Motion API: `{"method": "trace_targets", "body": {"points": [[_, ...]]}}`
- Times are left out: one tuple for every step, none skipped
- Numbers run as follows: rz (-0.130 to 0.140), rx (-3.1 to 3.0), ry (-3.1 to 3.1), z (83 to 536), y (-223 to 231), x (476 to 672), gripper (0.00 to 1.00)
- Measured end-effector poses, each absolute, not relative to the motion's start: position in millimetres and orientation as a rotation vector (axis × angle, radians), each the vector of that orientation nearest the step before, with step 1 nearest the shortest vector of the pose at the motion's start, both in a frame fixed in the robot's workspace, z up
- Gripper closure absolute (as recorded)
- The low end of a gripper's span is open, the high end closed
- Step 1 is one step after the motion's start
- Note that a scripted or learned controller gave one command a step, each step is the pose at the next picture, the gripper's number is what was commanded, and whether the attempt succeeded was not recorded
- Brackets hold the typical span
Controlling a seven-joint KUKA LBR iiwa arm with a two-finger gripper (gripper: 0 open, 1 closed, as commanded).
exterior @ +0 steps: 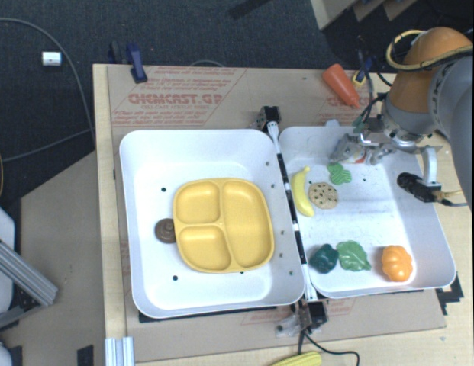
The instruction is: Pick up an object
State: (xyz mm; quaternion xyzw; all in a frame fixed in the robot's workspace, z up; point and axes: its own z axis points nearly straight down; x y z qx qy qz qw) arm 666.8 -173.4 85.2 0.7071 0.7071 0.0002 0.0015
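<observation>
The gripper (357,148) is down at the far edge of the right bin (420,227), hovering just over a small green piece (340,174). Whether it is open or closed, I cannot tell from this slant. A cookie (323,195) and a banana (301,192) lie just beside it toward the near edge. My read: come down straight and centred on the green piece, well off the cookie, and close firmly before lifting. The yellow tray (221,225) sits in the left bin (145,166).
</observation>
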Motion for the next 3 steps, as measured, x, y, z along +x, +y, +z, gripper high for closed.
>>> {"method": "trace_targets", "body": {"points": [[-0.001, 2.219, 2.220, 96, -173, 666.8, 1.00], [-0.003, 2.219, 2.221, 95, -173, 666.6, 0.00], [-0.010, 2.225, 2.229, 85, -115, 664.9, 0.00]]}}
